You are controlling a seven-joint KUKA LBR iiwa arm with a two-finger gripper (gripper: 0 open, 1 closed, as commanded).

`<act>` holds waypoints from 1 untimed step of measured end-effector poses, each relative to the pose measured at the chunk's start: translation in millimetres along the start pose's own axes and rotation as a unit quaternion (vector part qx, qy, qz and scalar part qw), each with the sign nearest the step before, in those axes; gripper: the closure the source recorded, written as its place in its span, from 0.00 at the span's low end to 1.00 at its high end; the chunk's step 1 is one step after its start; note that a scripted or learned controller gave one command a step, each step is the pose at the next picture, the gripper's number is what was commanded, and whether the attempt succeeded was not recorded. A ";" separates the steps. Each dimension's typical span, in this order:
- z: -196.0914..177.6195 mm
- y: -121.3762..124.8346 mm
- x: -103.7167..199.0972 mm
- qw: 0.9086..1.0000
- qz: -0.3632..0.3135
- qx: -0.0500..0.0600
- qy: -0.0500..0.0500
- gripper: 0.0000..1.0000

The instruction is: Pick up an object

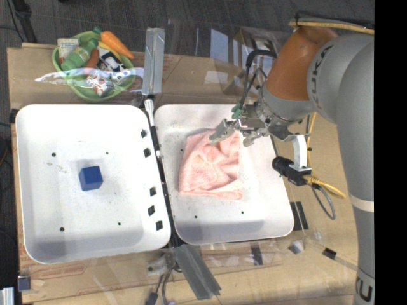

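Right bin [273, 224] at lower frame holds a pink cloth [212, 167]; my gripper [236, 132] pinches its upper edge. Next I should lift slowly.

A brown bench [191, 75] stands on dark grey carpet [191, 5]. At its far left sits a green bowl [95, 88] of toy food.

KUKA iiwa arm [346, 88]: smooth grey rounded casing with an orange band [296, 68] above the wrist. Thin dark cables [251, 75] loop at the band's nine o'clock side. Metallic two-finger gripper [234, 131] with small green detail.
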State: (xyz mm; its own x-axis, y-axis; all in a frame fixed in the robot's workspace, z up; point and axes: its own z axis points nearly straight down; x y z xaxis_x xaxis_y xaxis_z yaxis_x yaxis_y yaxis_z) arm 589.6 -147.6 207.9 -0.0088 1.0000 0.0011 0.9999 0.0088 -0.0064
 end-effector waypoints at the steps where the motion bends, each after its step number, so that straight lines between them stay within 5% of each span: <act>1: 111.7 -8.1 -45.6 0.998 -0.058 -0.002 0.000 0.00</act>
State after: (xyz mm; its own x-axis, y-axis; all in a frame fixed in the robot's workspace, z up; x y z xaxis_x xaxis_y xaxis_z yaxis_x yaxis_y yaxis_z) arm 581.2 -193.1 96.2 -0.1249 0.9922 0.0011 0.9922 0.1249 -0.0026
